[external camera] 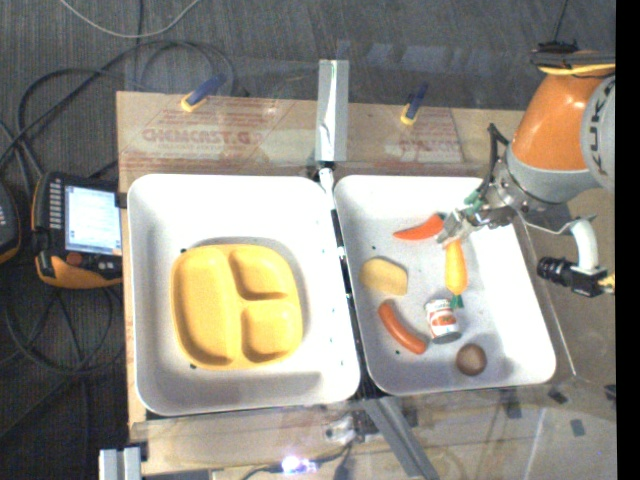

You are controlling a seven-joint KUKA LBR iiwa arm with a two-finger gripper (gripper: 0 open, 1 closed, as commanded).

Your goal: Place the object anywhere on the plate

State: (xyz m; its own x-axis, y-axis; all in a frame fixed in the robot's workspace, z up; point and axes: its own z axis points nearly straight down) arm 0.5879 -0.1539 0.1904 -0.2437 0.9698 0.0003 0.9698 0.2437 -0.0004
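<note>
Gripper (462, 223) low in right bin (530, 268), over carrot (419, 229) and beside yellow piece (455, 266); grip state impossible to tell. Step judged: picking. Next: secure hold, lift, carry to yellow plate (238, 303) in left bin (150, 228).

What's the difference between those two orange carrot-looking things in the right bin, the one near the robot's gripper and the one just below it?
The upper carrot is a deeper red-orange and lies nearly crosswise, its thick end toward the gripper. The lower carrot is a paler yellow-orange and lies almost straight up and down the picture. The upper one sits closer to the bin's far wall; the lower one lies nearer the small can. Both are slim, tapered pieces lying flat in the right bin.
</note>
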